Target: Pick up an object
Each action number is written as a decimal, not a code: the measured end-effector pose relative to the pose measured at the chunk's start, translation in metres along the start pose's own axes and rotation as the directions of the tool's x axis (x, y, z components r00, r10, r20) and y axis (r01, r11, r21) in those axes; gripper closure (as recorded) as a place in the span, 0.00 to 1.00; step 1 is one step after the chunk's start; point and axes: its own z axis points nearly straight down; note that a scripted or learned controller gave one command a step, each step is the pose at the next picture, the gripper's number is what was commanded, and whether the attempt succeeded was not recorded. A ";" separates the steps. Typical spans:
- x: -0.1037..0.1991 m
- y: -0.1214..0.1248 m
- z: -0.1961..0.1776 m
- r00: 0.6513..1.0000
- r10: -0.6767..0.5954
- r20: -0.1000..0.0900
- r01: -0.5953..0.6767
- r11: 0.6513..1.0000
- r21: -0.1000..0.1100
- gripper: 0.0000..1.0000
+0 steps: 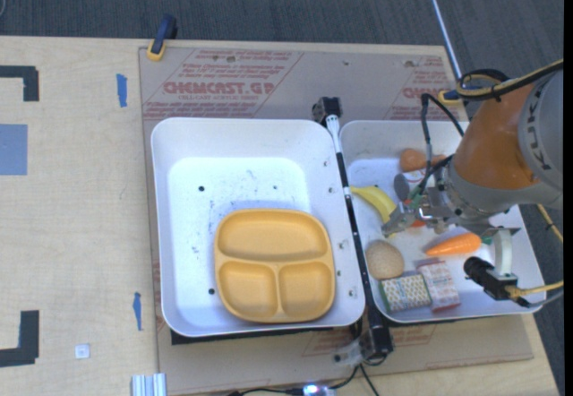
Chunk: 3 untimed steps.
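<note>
You've got the gripper (405, 213) low in the right bin (528, 273), coming in from the right w/ the orange band of the arm (492, 148) above it. The metal fingers (395, 224) point left toward the banana (376, 201); they look slightly spread, tips just beside the banana's lower end, but the view is too small to tell for sure how far open they are, and you can't see anything pinched between them.

Objs in the right bin: the banana near the left wall, an orange ball (413, 159) at the back, partly behind the arm's cables, a tan egg-shaped thing (386, 259) below the banana, a carrot (454, 245) just right of the gripper, a green-speckled box (405, 292) and a pinkish packet (440, 284) side by side at the front edge.

The left bin (179, 206) holds a yellow 3-compartment tray (274, 262), lying flat in its front half.

Both bins sit on a cardboard sheet (224, 76) w/ red print, on a light wood bench (63, 233) marked w/ blue and black tape. Dark carpet beyond the bench at the top.
</note>
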 end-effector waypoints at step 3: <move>0.012 -0.001 0.015 1.000 0.000 0.000 0.000 1.000 0.000 0.00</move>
